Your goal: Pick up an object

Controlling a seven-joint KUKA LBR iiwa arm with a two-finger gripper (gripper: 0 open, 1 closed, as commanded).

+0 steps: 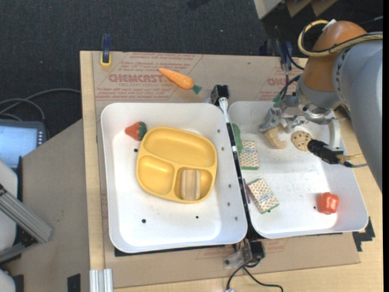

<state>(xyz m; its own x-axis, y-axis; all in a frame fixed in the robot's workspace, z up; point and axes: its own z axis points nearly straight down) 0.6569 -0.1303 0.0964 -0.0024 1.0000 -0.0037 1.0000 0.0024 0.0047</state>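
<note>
My gripper (281, 123) hangs low over the far part of the right bin (349, 221). Just below it lies a tan bread-like piece (275, 139), and a round brown cookie (299, 140) lies right beside that. Whether the gripper touches either one is unclear. Further items in this bin are two patterned packets (248, 157) (262, 195) near the left wall and a red fruit-like toy (327, 203) at the near right.
The left bin (118, 224) holds a yellow divided plate (176, 162) with a beige piece (190, 184) in one compartment, and a strawberry toy (136, 130). A carrot toy (177, 78) lies on the bench behind the bins. A green strip (236, 140) sits by the divider.
</note>
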